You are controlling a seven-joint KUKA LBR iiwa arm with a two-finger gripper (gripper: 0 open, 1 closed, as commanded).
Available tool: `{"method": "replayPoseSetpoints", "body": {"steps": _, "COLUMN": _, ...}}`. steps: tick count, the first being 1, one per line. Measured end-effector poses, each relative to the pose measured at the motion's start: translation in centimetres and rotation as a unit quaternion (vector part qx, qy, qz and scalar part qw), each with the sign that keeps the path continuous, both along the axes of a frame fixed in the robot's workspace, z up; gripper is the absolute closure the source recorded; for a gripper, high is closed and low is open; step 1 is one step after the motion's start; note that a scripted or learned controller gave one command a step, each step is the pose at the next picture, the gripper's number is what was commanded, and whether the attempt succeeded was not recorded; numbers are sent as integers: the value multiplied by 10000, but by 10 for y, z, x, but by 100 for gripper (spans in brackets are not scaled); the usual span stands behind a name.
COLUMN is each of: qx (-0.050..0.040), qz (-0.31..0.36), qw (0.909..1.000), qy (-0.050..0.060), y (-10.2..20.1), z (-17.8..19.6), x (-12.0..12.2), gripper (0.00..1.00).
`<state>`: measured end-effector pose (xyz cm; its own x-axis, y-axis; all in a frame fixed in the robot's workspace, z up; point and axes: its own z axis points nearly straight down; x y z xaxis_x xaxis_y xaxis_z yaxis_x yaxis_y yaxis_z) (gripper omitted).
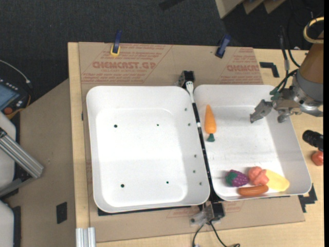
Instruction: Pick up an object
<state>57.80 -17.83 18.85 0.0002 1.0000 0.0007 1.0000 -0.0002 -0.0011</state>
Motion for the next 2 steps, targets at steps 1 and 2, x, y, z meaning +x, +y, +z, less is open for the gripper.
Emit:
{"method": "replayPoseSetpoints", "body": {"steps": 1, "qx": -3, "qz": 27, "qw": 10000, "qy": -29, "y": 68, "z": 136, "x": -55, "gripper": 0}}
{"method": "replayPoseSetpoints", "body": {"steps": 2, "qx": -1, "qz": 38, "qw": 10000, "qy": -67, "y": 126, "z": 233, "x": -90, "gripper": 0}}
